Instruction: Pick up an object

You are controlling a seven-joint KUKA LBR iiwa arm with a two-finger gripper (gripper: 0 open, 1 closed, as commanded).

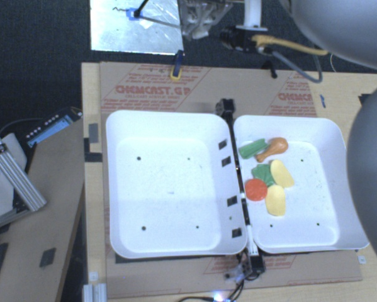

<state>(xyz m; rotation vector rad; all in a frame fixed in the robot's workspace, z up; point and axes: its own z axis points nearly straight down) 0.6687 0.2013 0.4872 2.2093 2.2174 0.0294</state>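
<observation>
Toy foods (268, 172) are lying clustered in the right bin (326, 228) awaiting picking; claw (197, 17) is hovering far off, grip state unclear.

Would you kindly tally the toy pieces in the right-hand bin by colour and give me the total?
Green: 2, one at the upper left of the cluster, one lower down.
Yellow: 2, one above the other.
Orange-brown: 1.
Red: 1.
Total: 6, all in the right bin.

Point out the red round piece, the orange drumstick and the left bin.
red round piece (256, 190), camera view, centre of its top.
orange drumstick (276, 146), camera view, its thick end.
left bin (112, 168), camera view, its left wall.
</observation>
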